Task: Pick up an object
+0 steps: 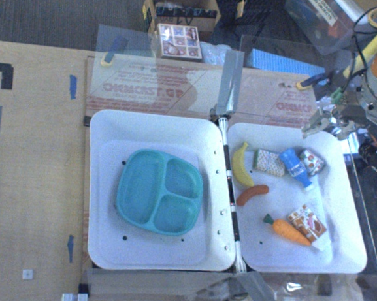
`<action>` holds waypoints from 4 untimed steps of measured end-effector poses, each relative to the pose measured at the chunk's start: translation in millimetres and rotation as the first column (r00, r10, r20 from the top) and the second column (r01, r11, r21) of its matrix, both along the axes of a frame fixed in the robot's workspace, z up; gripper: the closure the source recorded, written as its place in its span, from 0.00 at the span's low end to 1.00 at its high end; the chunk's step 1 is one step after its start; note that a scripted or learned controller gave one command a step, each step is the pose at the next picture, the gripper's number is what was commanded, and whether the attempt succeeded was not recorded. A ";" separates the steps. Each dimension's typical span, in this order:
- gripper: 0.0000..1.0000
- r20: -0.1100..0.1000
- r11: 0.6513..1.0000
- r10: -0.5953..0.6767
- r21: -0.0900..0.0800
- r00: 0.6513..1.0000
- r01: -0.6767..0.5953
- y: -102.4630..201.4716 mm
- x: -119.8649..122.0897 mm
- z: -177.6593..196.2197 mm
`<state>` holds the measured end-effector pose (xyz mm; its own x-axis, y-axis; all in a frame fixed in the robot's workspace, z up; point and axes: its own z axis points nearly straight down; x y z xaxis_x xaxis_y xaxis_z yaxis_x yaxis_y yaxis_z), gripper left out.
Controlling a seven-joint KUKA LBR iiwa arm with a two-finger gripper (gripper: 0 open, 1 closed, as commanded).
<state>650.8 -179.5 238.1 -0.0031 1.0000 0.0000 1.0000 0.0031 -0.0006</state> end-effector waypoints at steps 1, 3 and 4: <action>0.00 0.016 0.996 0.090 -0.008 0.996 -0.090 -10.4 -5.3 -117.2; 1.00 0.031 0.991 0.134 -0.006 0.991 -0.134 -16.6 -20.8 -127.6; 1.00 0.003 0.994 0.106 -0.001 0.994 -0.106 32.9 -17.8 -54.1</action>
